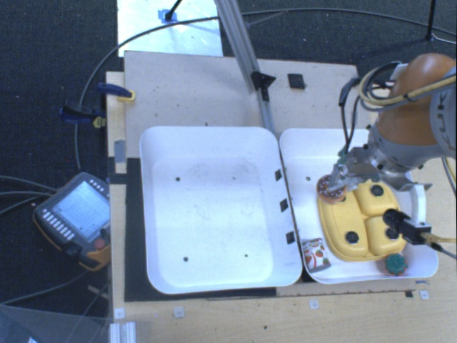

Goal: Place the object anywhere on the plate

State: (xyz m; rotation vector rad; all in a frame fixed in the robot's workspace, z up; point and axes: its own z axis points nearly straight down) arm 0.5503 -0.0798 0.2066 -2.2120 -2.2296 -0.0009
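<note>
Arm [418,102]: grey, with an orange band above the wrist; reaches in from the right over the right bin.
Tool [345,174]: low over the far-left corner of the yellow plate; grip state impossible to tell from this angle.
Object [330,186]: small and round, brownish-red at the edge with a paler speckled face; at the plate's far-left corner, over its rim, right against the tool. Held or merely resting: cannot tell.
Yellow plate [357,245]: divided into compartments, with dark spots in the hollows; lies in the right half of the right bin.
Printed packet [315,254]: flat, in the right bin's near-left corner, just beside the plate.
Teal ball [395,264]: at the bin's near edge, beside the plate's near-right corner.
Right bin [303,152]: shallow, white, touching the left bin.
Left bin [153,191]: shallow, white, a few dark dots on its floor.
Worktop [193,91]: pale board; a metal pole [239,41] slants across its far side.
Clamps [80,113]: blue and yellow, at the board's left edge.
Pendant [75,216]: grey handheld screen, left of the worktop.
Floor [43,34]: dark carpet crossed by cables.
</note>
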